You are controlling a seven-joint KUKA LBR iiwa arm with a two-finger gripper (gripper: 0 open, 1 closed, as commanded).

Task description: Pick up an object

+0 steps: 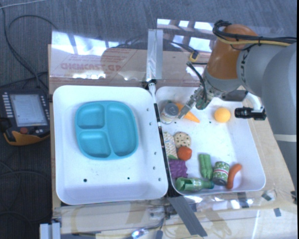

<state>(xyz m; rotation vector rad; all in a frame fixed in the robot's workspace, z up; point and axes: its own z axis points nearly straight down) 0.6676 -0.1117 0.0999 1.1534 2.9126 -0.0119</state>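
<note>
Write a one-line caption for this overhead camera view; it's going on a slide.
KUKA arm's claw low in the right bin among toy foods; blue divided plate in the left bin.

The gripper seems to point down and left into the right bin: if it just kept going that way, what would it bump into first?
Most likely the small round can by the bin's left wall, just ahead of the gripper. The orange wedge lies beside that line. Depth is hard to judge from above.

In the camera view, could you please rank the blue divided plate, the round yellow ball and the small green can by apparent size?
1. Blue divided plate, by far the largest.
2. Round yellow ball and small green can: these look alike, so I leave them unranked.
</note>
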